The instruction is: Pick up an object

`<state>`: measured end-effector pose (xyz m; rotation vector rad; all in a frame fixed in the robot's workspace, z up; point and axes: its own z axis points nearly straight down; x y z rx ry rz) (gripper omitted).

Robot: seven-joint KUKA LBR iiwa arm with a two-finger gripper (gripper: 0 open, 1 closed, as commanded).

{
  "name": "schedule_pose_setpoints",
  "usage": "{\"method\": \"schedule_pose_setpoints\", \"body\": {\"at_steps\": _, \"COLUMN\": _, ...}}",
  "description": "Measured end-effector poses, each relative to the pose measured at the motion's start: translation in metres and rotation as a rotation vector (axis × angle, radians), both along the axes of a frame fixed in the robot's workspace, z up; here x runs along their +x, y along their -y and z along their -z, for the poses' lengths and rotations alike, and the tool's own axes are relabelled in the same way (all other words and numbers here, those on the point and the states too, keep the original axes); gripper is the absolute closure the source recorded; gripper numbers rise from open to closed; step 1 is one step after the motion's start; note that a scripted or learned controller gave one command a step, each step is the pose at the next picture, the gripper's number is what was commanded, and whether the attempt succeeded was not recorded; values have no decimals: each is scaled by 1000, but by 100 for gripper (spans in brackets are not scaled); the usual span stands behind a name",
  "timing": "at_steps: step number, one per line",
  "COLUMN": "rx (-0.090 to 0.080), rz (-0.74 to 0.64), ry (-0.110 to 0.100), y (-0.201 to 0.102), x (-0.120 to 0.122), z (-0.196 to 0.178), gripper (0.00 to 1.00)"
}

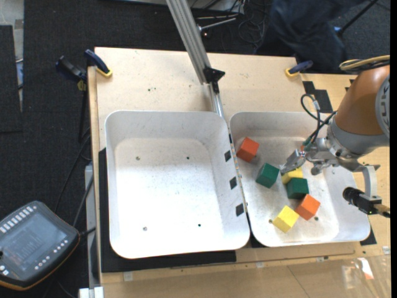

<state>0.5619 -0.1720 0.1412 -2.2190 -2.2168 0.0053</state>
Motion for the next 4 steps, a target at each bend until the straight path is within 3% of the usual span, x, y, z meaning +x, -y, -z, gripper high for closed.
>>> {"method": "schedule_pose_setpoints", "body": {"at_steps": 1, "rx": -9, "rz": -1, "ry": 26, "y": 3, "x": 6, "z": 22, "gripper": 0}}
{"method": "schedule_pose_setpoints", "body": {"at_steps": 2, "rx": -3, "rz": 0, "ry": 9, "y": 0, "x": 1, "z": 21, "gripper": 100}}
{"method": "schedule_pose_setpoints", "body": {"at_steps": 4, "rx": -3, "rz": -4, "ry": 12, "y": -8, "x": -3, "z": -83, "gripper": 100}}
